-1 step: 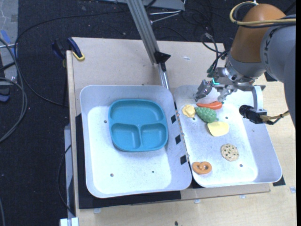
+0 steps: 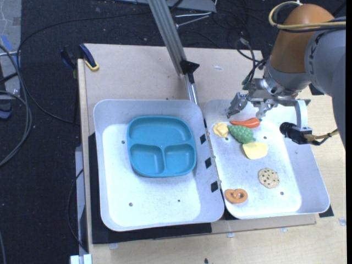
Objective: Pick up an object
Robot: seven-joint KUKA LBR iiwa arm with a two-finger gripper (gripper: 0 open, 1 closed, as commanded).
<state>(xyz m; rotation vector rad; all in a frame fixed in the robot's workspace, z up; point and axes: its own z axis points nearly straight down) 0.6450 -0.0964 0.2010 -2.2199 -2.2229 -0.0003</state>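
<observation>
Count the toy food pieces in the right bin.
6: yellow piece at the left wall, green piece beside it, orange-red piece under the gripper, yellow wedge, cookie, pretzel. The gripper may hide more.

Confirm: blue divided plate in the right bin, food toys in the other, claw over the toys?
Wrong bin. The camera view shows the blue divided plate in the left bin; the food toys, like the cookie and pretzel, lie in the right bin, claw above them.
</observation>
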